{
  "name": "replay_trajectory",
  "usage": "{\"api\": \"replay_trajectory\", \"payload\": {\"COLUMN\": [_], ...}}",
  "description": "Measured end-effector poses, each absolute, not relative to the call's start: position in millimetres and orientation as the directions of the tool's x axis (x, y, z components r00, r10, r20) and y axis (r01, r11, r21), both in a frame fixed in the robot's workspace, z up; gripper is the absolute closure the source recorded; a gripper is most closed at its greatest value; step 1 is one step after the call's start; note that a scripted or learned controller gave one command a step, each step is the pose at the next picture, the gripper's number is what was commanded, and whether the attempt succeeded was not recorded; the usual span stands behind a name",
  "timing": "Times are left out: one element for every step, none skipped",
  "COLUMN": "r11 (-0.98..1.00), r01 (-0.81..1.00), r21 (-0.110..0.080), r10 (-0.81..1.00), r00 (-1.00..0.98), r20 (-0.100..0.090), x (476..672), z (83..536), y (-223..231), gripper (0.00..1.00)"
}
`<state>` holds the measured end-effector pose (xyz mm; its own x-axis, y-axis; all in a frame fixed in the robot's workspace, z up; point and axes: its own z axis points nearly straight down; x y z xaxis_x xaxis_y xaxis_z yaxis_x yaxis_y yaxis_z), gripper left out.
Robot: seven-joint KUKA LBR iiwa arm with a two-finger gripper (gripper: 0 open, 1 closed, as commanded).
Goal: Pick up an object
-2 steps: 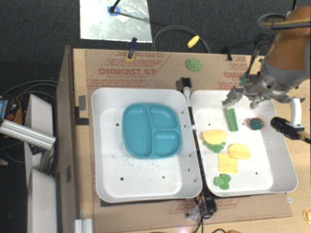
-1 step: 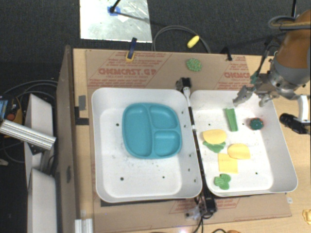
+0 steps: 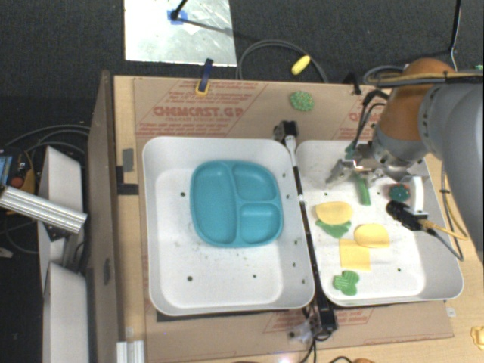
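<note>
Right bin: pincer spread, empty; green stick just beside, yellow pieces below.

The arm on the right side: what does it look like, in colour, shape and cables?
The arm is a thick, rounded grey body with an orange band above the wrist. Thin dark cables loop beside the band. Its tool is small, metallic and dark.

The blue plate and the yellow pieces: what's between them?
In the camera view, the bins' rims lie between the blue plate and the yellow pieces.
</note>
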<state>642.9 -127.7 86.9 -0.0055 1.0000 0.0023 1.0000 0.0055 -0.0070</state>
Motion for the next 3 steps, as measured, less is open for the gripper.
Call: {"api": "replay_trajectory", "payload": {"r11": [0.006,0.006,0.008], "r01": [1.0,1.0,1.0], "r21": [0.005,0.005,0.009], "r10": [1.0,1.0,1.0], "r00": [-0.006,-0.006,-0.008], "r20": [0.0,0.0,0.0], "x": [646.1,646.0,647.2], "z": [105.9,105.8,117.1], "y": [-129.5,-129.5,-129.4], "gripper": [1.0,0.0,1.0]}}
